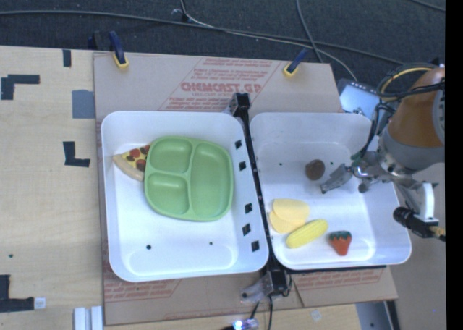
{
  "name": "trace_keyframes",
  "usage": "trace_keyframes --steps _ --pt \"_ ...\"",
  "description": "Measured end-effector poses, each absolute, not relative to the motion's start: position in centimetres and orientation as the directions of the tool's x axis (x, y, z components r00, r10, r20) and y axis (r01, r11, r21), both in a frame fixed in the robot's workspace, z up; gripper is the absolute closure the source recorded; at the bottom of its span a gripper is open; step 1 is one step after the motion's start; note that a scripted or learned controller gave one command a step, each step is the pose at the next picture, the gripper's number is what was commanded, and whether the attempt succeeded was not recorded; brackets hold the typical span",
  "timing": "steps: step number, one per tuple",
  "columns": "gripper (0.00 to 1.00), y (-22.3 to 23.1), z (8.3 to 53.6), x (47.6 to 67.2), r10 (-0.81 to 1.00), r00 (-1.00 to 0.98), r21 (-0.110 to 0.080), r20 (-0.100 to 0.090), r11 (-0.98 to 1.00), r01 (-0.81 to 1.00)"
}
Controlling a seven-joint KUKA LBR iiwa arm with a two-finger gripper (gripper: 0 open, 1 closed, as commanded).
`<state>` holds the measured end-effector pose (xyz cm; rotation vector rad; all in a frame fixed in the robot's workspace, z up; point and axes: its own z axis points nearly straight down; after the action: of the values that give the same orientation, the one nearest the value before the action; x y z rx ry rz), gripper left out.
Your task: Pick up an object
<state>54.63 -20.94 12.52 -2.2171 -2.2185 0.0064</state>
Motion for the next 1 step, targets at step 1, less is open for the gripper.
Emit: trace_keyframes --steps 1 --pt "0.00 -20.90 8.35 54.67 1.000 -0.002 0.000 -0.002 0.002 1.000"
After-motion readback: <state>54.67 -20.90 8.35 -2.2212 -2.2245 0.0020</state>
